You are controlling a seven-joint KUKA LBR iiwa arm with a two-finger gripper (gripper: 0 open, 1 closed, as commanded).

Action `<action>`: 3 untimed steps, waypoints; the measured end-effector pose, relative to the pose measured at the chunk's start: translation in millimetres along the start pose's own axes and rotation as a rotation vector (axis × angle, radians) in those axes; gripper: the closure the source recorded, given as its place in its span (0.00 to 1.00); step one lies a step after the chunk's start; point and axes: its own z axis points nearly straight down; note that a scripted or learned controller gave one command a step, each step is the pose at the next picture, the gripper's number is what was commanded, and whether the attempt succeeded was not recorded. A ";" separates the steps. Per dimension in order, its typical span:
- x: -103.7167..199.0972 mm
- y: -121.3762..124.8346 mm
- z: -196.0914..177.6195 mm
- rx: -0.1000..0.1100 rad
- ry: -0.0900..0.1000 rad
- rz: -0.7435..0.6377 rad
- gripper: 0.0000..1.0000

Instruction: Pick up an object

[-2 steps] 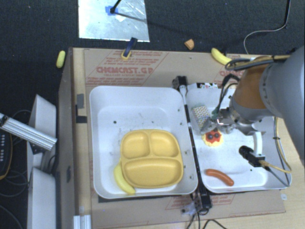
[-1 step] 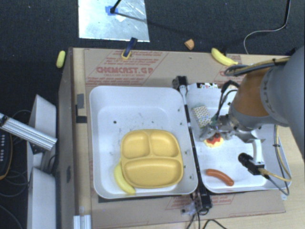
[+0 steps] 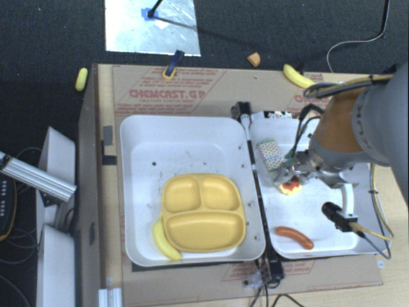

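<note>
The camera view looks down on a surface covered with printed cardboard that bears two shallow white bins side by side.

The left bin holds a yellow divided plate with three compartments, and a yellow toy banana lies against the plate's lower left edge.

In the right bin the grey arm, with its orange band, reaches in from the right. Its end effector sits low over the bin's middle, directly above a small red and yellow object. That object is small and rounded, yellow below with a red patch on top; its exact kind cannot be made out. Whether the end effector touches it, or how far its jaws stand apart, cannot be told.

Just up and left of it lies a small checkered packet near the bin's left wall. An orange-red toy sausage lies near the front of the same bin, apart from the end effector.

On the surface behind the bins lies another yellow banana.
</note>
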 end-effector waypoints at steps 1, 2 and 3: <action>49.0 19.3 -89.0 0.000 0.001 -0.002 1.00; 22.7 42.5 -88.3 0.002 -0.001 0.001 1.00; -64.1 29.8 -86.3 0.002 -0.002 0.002 1.00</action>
